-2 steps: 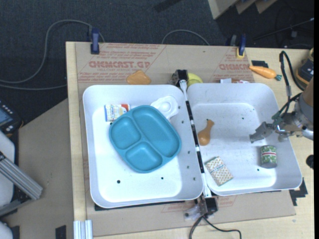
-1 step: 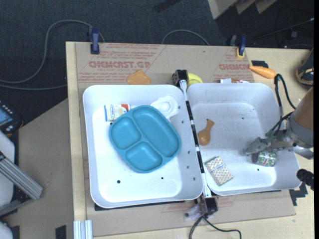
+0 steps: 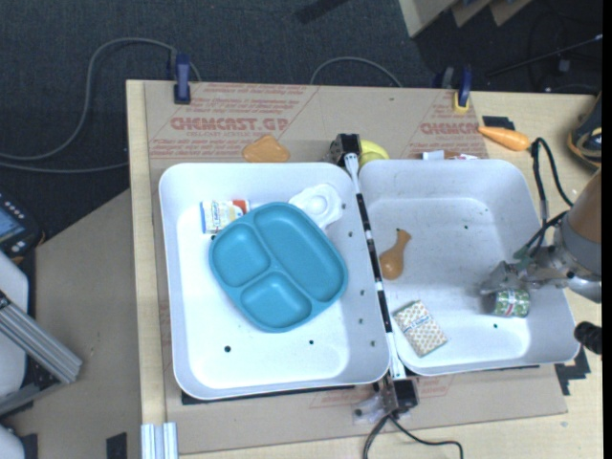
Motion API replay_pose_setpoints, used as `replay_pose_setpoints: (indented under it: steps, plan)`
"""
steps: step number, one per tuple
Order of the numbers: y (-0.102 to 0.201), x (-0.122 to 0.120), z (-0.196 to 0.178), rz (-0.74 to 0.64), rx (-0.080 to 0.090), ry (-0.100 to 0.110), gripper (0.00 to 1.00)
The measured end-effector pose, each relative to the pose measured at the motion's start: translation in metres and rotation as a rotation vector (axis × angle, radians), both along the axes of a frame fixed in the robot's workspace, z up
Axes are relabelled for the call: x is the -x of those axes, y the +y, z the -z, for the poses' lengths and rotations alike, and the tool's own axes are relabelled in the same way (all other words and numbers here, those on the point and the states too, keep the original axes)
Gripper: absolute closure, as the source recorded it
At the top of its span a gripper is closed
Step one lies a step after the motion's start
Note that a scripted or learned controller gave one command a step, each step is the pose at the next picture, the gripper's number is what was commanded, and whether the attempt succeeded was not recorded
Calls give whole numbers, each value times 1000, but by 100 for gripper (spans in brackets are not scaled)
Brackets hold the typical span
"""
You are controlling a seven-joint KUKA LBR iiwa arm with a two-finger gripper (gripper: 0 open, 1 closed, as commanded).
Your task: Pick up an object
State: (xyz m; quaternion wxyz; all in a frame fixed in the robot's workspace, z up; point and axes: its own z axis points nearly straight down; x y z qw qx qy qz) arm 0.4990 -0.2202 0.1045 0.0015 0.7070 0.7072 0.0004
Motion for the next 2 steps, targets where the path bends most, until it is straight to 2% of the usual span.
replay_pose_setpoints:
  steps: [1, 2]
  plan:
    - [69, -76, -46, -11, -2, -7, 100]
    - [145, -54, -82, -9, -6, 1, 100]
